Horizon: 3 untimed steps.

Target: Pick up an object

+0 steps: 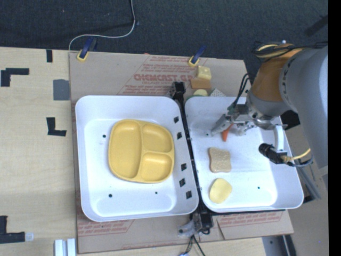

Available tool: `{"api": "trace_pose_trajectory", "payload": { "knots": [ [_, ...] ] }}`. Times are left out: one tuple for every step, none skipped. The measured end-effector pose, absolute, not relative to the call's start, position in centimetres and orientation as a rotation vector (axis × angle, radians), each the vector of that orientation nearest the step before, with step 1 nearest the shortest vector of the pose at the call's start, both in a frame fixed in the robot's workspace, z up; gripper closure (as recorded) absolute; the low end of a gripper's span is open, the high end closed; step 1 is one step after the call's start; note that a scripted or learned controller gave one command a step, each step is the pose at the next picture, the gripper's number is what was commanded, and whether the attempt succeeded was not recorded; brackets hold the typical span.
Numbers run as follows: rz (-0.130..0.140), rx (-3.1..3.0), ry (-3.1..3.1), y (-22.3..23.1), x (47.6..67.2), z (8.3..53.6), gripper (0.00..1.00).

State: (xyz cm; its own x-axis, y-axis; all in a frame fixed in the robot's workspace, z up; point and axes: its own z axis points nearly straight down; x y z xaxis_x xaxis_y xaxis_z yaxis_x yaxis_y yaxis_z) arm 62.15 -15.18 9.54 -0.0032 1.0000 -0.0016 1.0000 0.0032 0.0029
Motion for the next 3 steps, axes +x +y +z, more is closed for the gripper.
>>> {"api": "trace_pose_trajectory", "payload": {
  "knots": [
    [-0.043, 2.245, 2.235, -12.7, 66.2, 8.1, 0.0],
    [-0.041, 2.246, 2.232, -12.8, 66.1, 9.2, 1.0],
    [-0.042, 2.246, 2.232, -12.8, 66.1, 9.2, 0.0]
  ]
}}
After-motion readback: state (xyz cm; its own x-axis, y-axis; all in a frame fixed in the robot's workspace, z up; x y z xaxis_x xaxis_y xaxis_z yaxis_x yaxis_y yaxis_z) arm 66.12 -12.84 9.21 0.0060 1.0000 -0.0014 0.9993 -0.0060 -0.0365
